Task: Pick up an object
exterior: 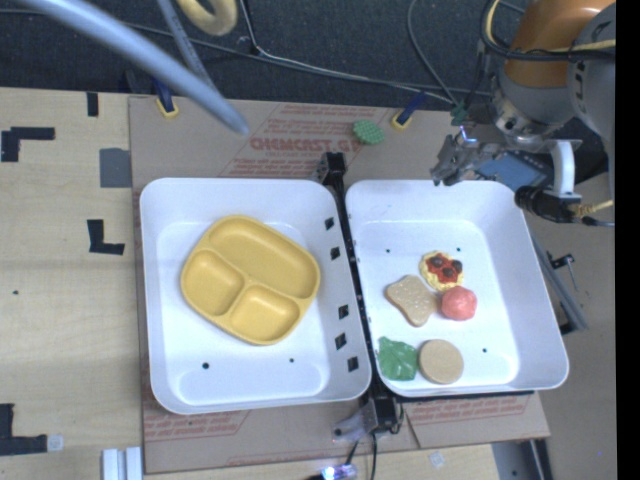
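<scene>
Above the far edge of the right bin (520, 230), the gripper (455, 163) hangs, its jaws impossible to judge. The toy foods cluster toward the near edge: toast slice (411, 299), pizza piece (442, 268), red ball (459, 304), round cookie (440, 361), green piece (397, 359). The bin's far half lies bare.

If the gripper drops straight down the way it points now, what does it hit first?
Most likely the back rim of the right bin or the bare floor just inside it. The gripper hangs over that far edge, well short of the toy food, such as the pizza piece. Depth is hard to judge from this angle.
</scene>
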Controlling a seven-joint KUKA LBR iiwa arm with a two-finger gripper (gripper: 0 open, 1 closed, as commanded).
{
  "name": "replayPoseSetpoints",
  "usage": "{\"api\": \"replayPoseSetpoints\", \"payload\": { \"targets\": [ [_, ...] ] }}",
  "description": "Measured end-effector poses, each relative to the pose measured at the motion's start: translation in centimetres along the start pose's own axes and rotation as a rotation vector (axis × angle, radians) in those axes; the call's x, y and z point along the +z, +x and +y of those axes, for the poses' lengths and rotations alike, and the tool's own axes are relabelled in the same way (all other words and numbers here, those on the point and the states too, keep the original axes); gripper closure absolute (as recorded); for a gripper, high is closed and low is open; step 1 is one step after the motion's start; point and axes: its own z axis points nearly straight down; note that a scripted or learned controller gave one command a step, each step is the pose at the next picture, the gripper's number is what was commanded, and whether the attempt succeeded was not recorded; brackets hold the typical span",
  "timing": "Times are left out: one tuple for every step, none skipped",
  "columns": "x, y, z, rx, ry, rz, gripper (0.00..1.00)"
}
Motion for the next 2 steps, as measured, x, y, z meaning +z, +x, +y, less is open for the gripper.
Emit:
{"api": "replayPoseSetpoints", "payload": {
  "targets": [
    [0.0,5.1,-0.3,0.0,0.001,0.001,1.0],
    [2.3,10.4,-0.8,-0.001,0.003,0.001,1.0]
  ]
}}
